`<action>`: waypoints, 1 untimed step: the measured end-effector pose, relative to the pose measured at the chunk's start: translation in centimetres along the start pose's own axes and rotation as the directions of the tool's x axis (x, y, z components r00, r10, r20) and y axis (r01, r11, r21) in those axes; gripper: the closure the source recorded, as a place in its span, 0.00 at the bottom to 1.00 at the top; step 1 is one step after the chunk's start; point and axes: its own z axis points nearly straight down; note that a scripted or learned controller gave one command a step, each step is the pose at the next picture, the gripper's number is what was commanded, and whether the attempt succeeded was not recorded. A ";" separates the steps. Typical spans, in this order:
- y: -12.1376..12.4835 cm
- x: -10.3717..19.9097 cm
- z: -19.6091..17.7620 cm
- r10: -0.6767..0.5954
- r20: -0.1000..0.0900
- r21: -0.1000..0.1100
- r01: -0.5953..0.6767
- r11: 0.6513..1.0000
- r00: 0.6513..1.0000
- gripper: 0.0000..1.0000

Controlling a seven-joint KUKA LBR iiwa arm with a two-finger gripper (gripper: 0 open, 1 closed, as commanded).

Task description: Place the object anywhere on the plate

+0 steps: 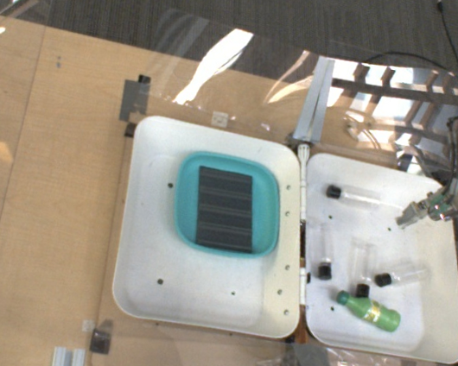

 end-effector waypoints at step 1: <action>-2.7 5.5 4.6 -0.151 -0.001 0.001 0.151 0.989 0.989 1.00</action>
